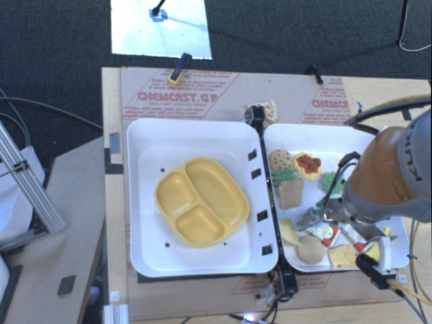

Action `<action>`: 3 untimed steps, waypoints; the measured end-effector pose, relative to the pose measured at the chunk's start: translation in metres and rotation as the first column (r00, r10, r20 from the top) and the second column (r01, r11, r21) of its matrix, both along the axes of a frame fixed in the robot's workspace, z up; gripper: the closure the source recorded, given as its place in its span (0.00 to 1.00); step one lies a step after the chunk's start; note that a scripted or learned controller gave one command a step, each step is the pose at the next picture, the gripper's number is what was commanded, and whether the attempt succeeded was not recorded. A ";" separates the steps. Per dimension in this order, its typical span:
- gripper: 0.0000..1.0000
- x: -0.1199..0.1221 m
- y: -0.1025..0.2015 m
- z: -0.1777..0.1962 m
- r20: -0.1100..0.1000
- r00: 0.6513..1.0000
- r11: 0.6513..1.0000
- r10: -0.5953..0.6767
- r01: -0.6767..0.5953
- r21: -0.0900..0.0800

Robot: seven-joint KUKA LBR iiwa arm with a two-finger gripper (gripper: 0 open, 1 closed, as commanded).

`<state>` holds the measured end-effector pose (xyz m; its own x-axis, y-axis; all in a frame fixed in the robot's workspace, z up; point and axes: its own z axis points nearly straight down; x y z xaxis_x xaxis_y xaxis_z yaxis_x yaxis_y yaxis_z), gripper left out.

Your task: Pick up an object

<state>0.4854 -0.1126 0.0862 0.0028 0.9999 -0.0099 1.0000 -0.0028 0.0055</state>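
The right bin point(351, 132) holds several toy foods: a chocolate-chip cookie point(280, 159), a pizza slice point(308, 165), a green leafy piece point(285, 175), a tan toast slice point(291, 194), a red and white packet point(325, 233), a yellow cheese square point(343, 255) and a round beige piece point(310, 250). My gripper point(314, 217) hangs low over the middle of this bin, just above the packet and right of the toast. The orange wrist band point(381, 167) covers the bin's right part. I see nothing lifted clear of the bin.
The left bin point(145, 181) carries a yellow three-compartment tray point(201, 201). A black clip strip point(264, 181) runs between the two bins. Another green piece point(329, 181) lies against the wrist. Cables trail off the arm at the lower right point(398, 285).
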 end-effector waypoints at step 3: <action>1.00 0.012 -0.089 0.009 -0.002 1.000 1.000 0.004 -0.004 0.009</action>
<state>0.4974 -0.2013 0.0951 -0.0013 1.0000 -0.0011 1.0000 0.0013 0.0036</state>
